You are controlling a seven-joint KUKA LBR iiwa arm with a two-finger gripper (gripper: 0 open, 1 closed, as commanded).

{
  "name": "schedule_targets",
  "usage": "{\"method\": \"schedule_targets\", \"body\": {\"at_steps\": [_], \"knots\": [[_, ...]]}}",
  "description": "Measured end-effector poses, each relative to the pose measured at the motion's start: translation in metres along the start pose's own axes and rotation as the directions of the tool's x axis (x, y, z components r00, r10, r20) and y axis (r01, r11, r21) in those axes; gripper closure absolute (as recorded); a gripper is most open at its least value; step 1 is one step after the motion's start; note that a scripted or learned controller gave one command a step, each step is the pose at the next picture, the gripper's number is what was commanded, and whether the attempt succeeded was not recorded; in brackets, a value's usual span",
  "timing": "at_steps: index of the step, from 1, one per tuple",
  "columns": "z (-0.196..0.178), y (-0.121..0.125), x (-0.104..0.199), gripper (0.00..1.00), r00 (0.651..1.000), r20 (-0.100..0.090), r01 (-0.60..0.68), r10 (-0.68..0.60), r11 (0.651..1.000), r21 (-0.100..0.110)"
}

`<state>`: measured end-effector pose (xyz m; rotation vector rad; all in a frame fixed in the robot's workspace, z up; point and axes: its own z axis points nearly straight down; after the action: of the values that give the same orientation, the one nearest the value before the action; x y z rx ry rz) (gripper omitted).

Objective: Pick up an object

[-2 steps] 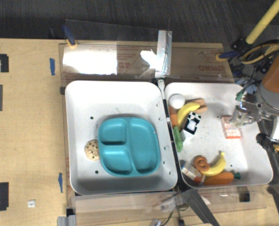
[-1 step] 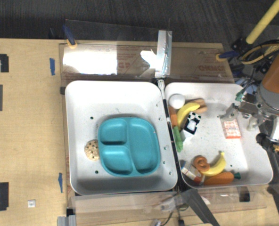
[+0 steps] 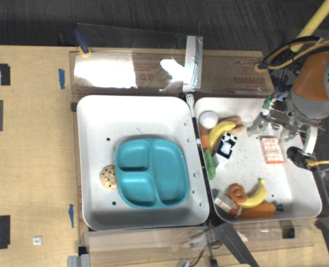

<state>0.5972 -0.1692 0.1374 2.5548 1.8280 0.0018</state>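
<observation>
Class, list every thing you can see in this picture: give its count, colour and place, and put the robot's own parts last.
bins: 2, white, side by side on the bench; left bin, right bin
tray: 1, teal, three sections, centre of left bin
cookie: 1, tan, left bin, touching the tray's left edge
bananas: 2, yellow, right bin; one near the top left, one near the front
ball: 1, white, top left of right bin
carrot: 1, orange, front of right bin
card: 1, red and white, right bin near the gripper
arm: 1, grey with orange band, from the right
gripper: 1, over right bin
</observation>
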Motion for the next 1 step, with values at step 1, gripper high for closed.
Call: {"method": "schedule_targets", "body": {"at_steps": [1], "knots": [[0.0338,0.002,-0.0282,0.0,1.0,-0.004,0.007,-0.007,1.0,-0.006]]}}
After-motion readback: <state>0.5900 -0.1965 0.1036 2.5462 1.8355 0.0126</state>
